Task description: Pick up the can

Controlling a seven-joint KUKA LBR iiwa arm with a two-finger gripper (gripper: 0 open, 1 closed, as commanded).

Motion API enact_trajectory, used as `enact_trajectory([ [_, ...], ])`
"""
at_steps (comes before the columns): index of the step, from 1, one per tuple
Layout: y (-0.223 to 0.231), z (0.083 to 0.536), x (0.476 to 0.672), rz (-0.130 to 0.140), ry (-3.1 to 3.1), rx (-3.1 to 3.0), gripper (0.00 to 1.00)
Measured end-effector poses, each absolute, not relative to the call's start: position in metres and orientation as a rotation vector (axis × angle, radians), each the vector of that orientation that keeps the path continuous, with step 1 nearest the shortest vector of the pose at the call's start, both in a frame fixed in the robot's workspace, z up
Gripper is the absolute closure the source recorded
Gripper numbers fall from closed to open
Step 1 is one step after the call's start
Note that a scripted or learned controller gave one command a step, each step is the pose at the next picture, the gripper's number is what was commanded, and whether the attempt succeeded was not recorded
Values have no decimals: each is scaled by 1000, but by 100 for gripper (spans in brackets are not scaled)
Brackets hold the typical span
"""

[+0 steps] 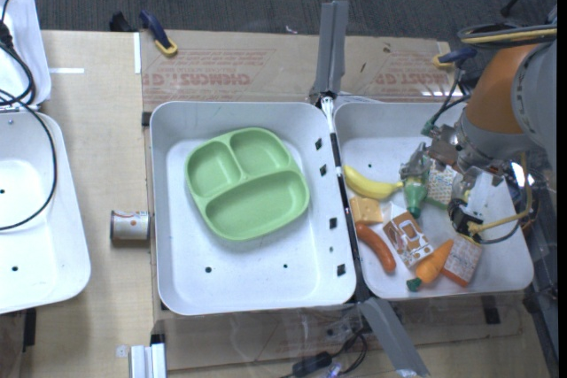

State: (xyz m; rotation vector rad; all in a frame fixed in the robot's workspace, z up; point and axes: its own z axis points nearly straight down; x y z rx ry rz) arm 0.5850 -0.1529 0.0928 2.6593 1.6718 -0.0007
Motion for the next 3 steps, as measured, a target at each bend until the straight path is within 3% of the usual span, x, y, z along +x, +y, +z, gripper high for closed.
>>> enact_trajectory([
  [1,-197,93,661,2,1693,2663,0],
  [2,-198,104,661,-5,1698,2658,100],
  [3,-198,214,616,-3,1816,2563,100],
])
